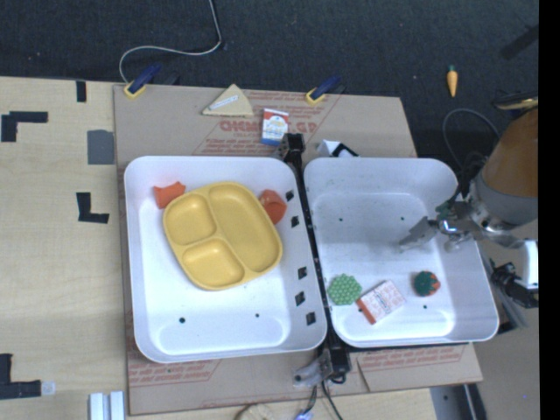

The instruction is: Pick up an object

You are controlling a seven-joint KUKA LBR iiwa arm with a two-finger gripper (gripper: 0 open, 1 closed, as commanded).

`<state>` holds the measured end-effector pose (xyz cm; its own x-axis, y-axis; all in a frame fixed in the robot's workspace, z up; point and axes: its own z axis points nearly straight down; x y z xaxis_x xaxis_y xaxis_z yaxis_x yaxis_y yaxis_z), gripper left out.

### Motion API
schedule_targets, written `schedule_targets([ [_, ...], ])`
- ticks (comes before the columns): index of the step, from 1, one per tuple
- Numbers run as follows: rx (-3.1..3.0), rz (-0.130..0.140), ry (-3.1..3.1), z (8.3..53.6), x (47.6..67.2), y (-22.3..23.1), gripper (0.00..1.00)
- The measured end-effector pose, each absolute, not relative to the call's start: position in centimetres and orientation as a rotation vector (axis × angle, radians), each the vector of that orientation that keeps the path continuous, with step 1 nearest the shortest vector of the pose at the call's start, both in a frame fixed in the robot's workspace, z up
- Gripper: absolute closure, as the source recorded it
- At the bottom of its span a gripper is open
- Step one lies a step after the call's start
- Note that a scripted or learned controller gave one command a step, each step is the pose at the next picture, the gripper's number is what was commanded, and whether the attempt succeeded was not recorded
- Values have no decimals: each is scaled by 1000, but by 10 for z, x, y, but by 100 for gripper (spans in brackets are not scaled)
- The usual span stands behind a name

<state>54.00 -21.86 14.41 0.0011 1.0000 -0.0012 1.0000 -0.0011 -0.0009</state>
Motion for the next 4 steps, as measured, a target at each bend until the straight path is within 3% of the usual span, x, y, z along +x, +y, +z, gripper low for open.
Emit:
schedule_targets([
  [1,2221,1,2221,86,484,-220,0],
  [2,2217,2,2217,96,486,-221,100],
  [3,2219,1,2226,97,565,-141,100],
  [4,2219,1,2224,206,571,-69,100],
])
